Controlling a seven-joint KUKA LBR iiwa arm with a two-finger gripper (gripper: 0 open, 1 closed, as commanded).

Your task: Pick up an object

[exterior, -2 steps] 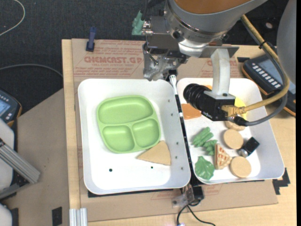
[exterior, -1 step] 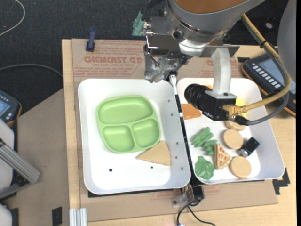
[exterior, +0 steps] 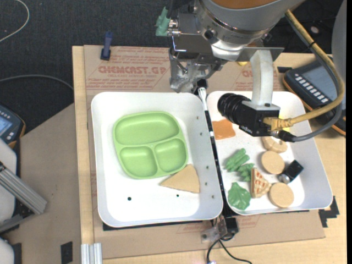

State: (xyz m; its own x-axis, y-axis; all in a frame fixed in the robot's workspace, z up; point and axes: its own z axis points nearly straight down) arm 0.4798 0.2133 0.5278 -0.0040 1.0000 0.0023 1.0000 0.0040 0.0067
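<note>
My gripper hangs under the grey wrist at the back edge of the bins, above the rear rim where the two meet; nothing shows in it. The left bin holds a green divided plate and a tan wedge at its front right. In the right bin lie an orange square, green bean pieces, a green leaf, a pizza slice, two round biscuits, a tan lump and a small black block.
A black camera barrel on a white bracket juts from the arm over the back of the right bin, with a yellow cable trailing right. A handheld pendant lies at the right edge of the bench.
</note>
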